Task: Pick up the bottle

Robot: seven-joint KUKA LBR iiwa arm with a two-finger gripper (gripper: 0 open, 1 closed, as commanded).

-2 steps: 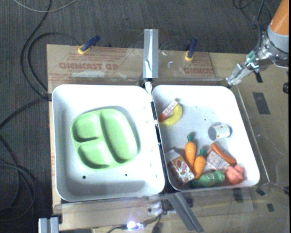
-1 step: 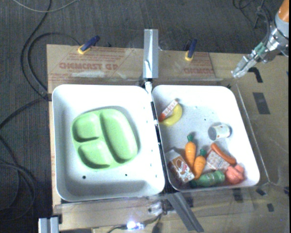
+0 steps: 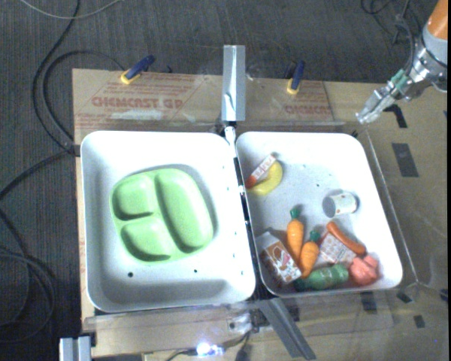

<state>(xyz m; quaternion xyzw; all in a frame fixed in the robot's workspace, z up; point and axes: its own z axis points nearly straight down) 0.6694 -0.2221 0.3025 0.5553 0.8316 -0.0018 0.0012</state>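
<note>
The gripper (image 3: 370, 111) hangs past the far right corner of the right bin (image 3: 361, 153), holding nothing; how far it's parted, I can't tell. The bottle (image 3: 261, 171) lies tilted at the bin's far left, against the banana (image 3: 270, 179), close to the wall. Best bet: come down from the open middle, fingers straddling the bottle's width, minding wall and banana.

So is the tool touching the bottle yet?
Apart. The camera view shows the tool above the bench beyond the right bin's far corner, while the bottle lies inside by the banana.
</note>
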